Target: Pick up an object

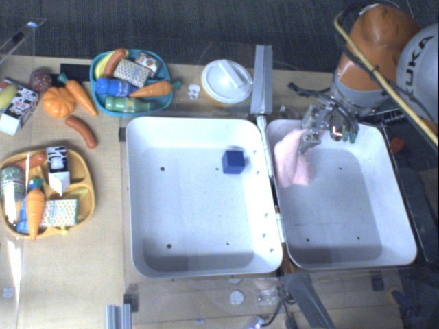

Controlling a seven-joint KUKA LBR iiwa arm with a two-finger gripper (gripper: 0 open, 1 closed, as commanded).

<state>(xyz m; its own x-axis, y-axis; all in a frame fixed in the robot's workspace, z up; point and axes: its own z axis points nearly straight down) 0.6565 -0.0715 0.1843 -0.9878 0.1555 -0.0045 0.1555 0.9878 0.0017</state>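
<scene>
A pink cloth hangs in the right bin, close to the bin's left wall. Its upper corner runs up into the fingers of my gripper, which is shut on it at the bin's back left. The cloth's lower part sags down toward the bin floor. A small blue cube lies in the left bin, toward its back right, well apart from the gripper.
A white lidded bowl stands behind the bins. A blue bowl of toy food and a yellow tray of toy food sit on the bench at left, with loose toy vegetables nearby.
</scene>
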